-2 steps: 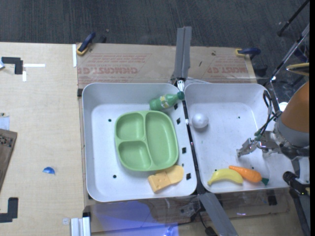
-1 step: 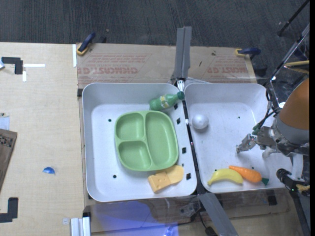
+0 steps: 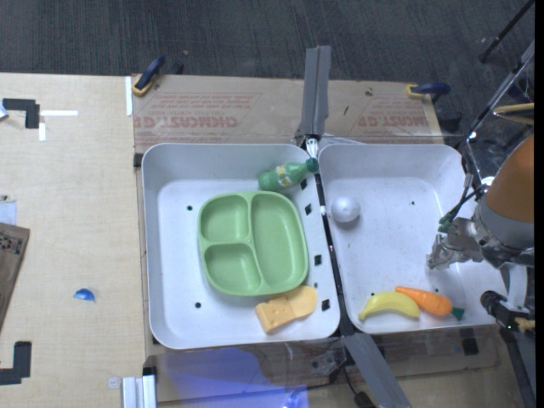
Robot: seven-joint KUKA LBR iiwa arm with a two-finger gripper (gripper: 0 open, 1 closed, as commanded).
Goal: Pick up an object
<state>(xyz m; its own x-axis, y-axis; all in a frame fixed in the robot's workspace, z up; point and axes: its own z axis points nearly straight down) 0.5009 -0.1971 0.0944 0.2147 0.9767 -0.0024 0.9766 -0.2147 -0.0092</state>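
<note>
Looking down on the bench, you have two white bins side by side. The left bin (image 3: 170, 253) fills the centre-left of the frame, and it carries three things: one green divided plate (image 3: 253, 243) lying flat in its middle, one green bottle (image 3: 286, 174) lying on its side in the upper right corner against the dividing wall, and one yellow cheese wedge (image 3: 286, 308) at the lower edge, just beside the plate's lower rim.

Shift right and you see the right bin (image 3: 382, 181), again with three things. One white ball (image 3: 344, 210) sits at its upper left, close to the shared wall. Down along the lower edge you have one yellow banana (image 3: 391, 305) and one orange carrot (image 3: 428, 301), lying touching, the carrot to the right of the banana.

Now the arm: it comes in at the right edge of the frame, orange band visible at centre right, wrist angled down and leftward. The gripper (image 3: 444, 253) hangs over the right side of the right bin, above the carrot in the frame and apart from it. You cannot tell from here whether it stands wide or narrow, and nothing shows between its tips.

Count so far: two bins, six loose objects, three per bin.
</note>
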